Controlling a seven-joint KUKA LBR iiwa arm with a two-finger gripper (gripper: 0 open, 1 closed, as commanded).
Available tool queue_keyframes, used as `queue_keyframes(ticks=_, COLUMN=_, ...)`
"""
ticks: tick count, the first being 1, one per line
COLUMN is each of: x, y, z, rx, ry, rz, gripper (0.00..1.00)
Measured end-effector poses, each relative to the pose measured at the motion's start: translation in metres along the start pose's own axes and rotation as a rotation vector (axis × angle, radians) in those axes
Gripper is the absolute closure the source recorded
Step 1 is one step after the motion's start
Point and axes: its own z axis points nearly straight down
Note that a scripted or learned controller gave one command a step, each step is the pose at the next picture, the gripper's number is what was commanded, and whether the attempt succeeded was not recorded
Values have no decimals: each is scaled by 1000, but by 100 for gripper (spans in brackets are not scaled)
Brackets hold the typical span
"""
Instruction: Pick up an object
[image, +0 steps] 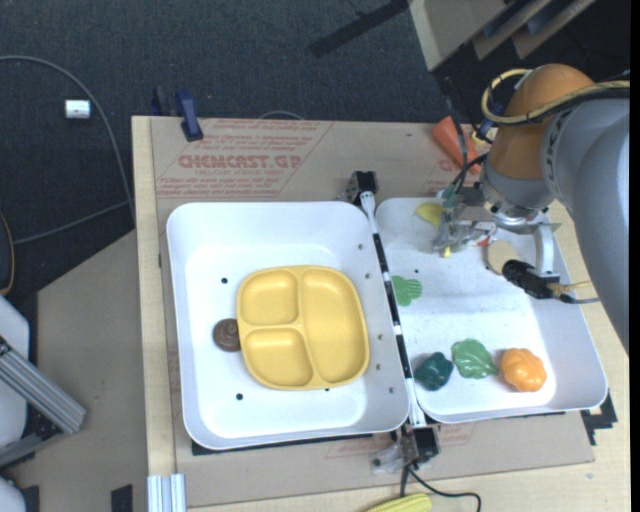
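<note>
My gripper (462, 238) hangs low over the far left part of the right bin (560, 392), below the grey arm and its orange band. A small yellow object (430, 212) lies just to its left, near the bin's far corner. A light green piece (405, 290) rests against the bin's left wall. Along the near side lie a dark green object (433, 371), a light green leafy object (472, 358) and an orange object (522, 368). I see nothing held in the gripper.
The left bin (200, 400) holds a yellow divided plate (300, 327) with a brown round thing (226, 334) at its left edge. A black cable (530, 280) trails from the wrist over the right bin. An orange item (450, 140) lies on the cardboard behind.
</note>
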Motion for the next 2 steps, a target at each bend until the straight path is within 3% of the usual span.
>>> queue_keyframes(ticks=1, x=42, y=-76, z=-93, rx=-18, ry=1, rz=1, gripper=100)
queue_keyframes(ticks=2, x=87, y=-96, z=-123, rx=-17, ry=2, rz=0, gripper=100)
